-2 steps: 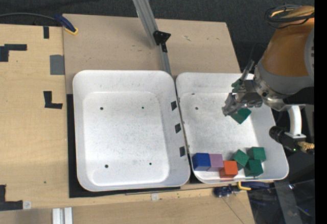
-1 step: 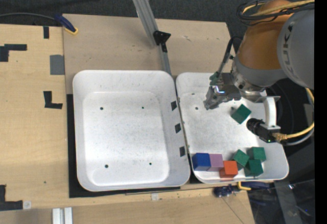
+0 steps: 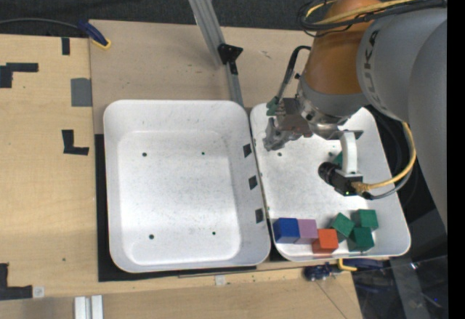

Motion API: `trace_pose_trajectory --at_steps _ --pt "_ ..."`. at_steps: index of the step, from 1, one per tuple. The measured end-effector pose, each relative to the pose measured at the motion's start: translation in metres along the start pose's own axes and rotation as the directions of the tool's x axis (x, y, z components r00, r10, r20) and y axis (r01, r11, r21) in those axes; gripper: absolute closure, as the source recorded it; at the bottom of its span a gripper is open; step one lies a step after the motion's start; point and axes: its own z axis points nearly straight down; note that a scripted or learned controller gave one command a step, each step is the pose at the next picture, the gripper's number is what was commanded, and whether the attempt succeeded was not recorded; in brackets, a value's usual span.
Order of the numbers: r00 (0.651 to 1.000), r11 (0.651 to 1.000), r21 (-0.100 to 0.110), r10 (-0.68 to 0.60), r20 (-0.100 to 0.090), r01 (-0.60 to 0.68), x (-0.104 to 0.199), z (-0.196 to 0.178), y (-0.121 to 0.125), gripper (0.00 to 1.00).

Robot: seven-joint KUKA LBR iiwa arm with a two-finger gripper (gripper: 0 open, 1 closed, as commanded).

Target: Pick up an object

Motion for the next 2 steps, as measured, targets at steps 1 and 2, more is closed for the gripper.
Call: trace_pose_trajectory --at_steps 1,2 --pt "1.000 1.000 -0.001 -0.001 -0.001 0.001 0.049 0.004 0.012 1.00" --pt "1.000 1.000 -0.003 -0.001 -0.001 0.001 0.094 -0.004 0.042 1.00"
